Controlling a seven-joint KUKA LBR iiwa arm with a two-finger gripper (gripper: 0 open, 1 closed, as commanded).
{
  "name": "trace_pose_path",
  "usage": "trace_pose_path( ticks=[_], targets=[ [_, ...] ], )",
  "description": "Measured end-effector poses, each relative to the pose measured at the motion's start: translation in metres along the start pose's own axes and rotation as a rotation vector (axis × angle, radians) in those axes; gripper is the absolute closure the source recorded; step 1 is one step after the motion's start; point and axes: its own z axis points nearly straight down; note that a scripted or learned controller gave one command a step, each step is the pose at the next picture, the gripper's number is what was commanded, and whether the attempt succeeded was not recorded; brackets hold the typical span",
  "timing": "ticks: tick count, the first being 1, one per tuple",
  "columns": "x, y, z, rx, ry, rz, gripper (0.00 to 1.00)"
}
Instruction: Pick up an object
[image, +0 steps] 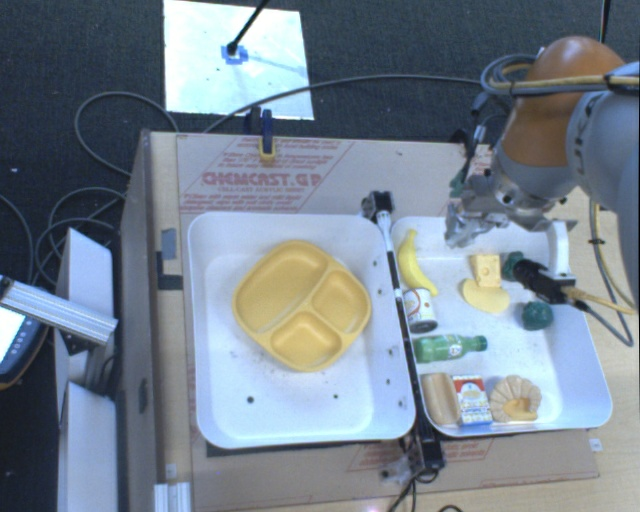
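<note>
Looking down from the fixed camera, you could read red lettering, seemingly "CHEMCAST GP", on the brown sheet (262, 180) under both bins. Your grey arm's two-finger gripper (462, 232) hung over the far edge of the right shallow white bin (590, 385); whether it was open or closed, and on anything, I cannot tell. Below it, apart from it, lay a pale yellow cheese-like wedge (486, 284). You had a yellow banana (411, 262) at the bin's left wall, a small labelled can (421, 309), a green bottle (449, 347), a red-and-white carton (470, 398), a tan shell-shaped pastry (516, 399) and a dark green round piece (536, 315) around it. A yellow three-compartment plastic plate (302, 304) sat in the left white bin (230, 400).
</note>
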Motion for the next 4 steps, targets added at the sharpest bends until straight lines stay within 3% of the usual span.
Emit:
trace_pose_path(
  ticks=[1,2,4],
  targets=[
    [0.0,-0.001,0.001,0.003,0.0,0.0,0.0],
    [-0.006,0.028,0.043,0.003,-0.001,0.0,0.0],
    [-0.004,0.019,0.043,0.004,-0.001,0.001,0.0]
  ],
)
